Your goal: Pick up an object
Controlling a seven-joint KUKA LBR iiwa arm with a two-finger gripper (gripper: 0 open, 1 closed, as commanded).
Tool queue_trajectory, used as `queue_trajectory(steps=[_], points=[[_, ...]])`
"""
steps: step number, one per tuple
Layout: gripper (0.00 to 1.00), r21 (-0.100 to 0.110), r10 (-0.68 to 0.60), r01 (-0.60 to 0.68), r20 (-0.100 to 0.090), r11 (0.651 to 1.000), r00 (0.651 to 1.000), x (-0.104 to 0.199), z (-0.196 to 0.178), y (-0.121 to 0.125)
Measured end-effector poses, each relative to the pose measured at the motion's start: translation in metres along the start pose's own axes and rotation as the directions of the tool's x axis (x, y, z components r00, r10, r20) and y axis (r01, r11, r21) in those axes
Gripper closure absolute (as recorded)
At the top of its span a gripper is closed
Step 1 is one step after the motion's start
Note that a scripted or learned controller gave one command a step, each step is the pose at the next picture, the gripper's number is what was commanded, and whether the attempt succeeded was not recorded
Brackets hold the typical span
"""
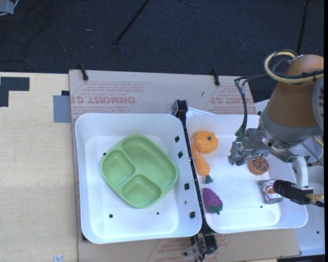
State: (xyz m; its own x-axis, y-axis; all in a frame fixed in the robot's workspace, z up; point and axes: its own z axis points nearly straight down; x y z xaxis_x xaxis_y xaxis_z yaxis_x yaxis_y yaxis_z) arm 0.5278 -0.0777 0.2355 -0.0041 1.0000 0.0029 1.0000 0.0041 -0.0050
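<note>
Tool point(238, 156) hovers in right bin point(287, 222), jaw state unclear. Small round brown-orange toy point(257, 165) just right of it: likely light, stiff, smooth; grip across its rim.

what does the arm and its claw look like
The arm is bulky and rounded, with an orange band over a grey section. A yellowish cable loops at its top and a thin dark cable runs down its left side. The claw is small, dark grey metal.
</note>
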Motion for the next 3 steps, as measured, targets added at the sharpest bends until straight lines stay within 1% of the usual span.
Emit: queue_trajectory(steps=[1, 2, 3], points=[[1.0, -0.001, 0.0, 0.0, 0.0, 1.0, 1.0, 0.051, -0.008, -0.008], [1.0, 0.0, -0.002, 0.002, 0.001, 1.0, 1.0, 0.113, -0.006, -0.016], [1.0, -0.001, -0.001, 0.001, 0.002, 1.0, 1.0, 0.168, -0.008, -0.017]])
